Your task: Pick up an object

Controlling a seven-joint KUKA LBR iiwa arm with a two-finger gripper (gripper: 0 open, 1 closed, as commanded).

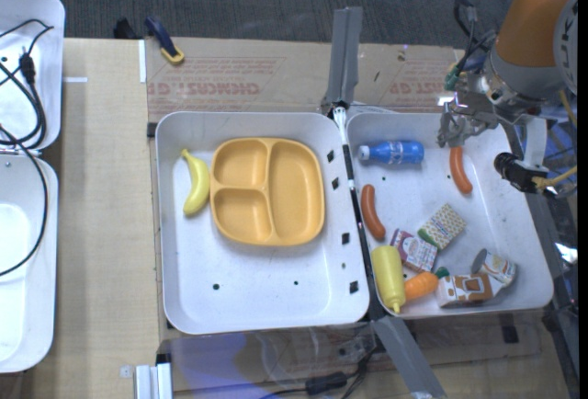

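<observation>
The hand (454, 132) hovers over the right bin (524, 232), just above a sausage (459, 170).

The arm (537, 20) is cut off by the top and right edges, and the hand (453, 132) is too small to read.

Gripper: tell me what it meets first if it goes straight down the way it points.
Most likely the orange sausage just below the gripper, or bare bin floor beside it; depth is unclear from this view.

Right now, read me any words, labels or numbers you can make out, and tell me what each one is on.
"CHEMCAL GR...", red print seen upside down, partly legible, on the cardboard sheet behind the bins.
Blue bottle label: too blurred to read.
Small cartons and packets in the right bin: print too small to read.
</observation>
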